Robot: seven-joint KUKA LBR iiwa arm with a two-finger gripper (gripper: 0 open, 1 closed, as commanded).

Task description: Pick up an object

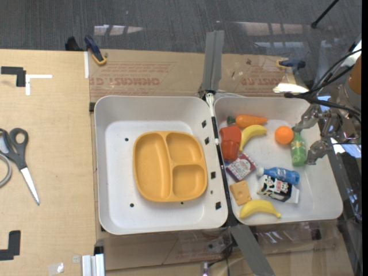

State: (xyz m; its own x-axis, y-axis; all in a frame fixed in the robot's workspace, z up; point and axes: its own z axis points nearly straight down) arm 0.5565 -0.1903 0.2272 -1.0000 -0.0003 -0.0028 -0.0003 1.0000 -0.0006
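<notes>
Lying on the wooden bench far left: scissors, blades pointing down-right. Sitting in the left bin: a yellow plate with three compartments, nothing showing in them. Crowding the right bin, from its left wall outward: a red pepper, a small packet just below it, a cracker lower still. Lying along the back: a carrot, with a banana curving just beneath and touching the pepper. Resting near the front wall: a second banana. Lying between them: a cow-print carton, a blue bottle touching its upper edge. Sitting further right: an orange, a green bottle just beside it. Hovering at the bin's right side: the gripper, fingers spread apart, straddling the green bottle's right side without visibly pinching anything.
</notes>
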